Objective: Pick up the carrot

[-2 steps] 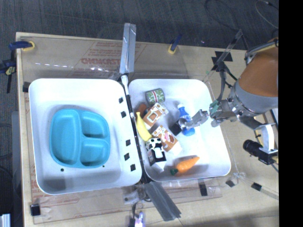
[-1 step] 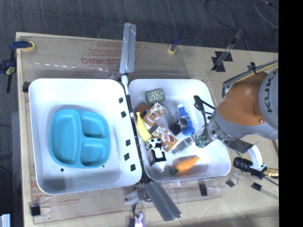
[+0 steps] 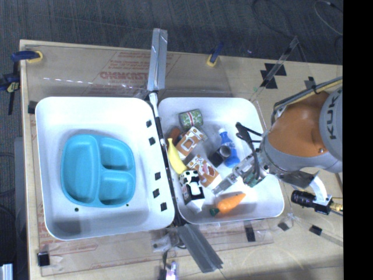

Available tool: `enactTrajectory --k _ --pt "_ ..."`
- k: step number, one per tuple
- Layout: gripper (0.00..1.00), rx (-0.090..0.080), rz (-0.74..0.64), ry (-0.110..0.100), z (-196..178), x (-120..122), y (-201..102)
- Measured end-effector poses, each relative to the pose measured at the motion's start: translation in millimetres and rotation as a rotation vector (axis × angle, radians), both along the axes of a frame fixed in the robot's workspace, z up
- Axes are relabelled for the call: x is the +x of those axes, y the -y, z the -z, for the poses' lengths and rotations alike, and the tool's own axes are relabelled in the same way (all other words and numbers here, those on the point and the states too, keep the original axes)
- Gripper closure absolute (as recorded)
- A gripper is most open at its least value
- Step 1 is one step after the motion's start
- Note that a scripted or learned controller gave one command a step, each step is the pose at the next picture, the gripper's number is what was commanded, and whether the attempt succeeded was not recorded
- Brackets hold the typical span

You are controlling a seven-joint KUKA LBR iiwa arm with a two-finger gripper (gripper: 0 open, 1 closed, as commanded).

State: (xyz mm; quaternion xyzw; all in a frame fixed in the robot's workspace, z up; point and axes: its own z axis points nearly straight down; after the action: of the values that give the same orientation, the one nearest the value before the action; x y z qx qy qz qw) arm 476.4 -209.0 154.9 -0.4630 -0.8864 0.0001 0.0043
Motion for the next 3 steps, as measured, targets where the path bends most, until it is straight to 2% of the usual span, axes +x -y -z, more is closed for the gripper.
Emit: enactTrajectory --k 1,2,3 --pt "0.00 -0.004 0.169 0.003 -77 1 2" --pt "0.00 -0.003 0.145 0.000 -41 0 0" --pt "0.00 -0.001 0.079 -0.001 18 -1 0"
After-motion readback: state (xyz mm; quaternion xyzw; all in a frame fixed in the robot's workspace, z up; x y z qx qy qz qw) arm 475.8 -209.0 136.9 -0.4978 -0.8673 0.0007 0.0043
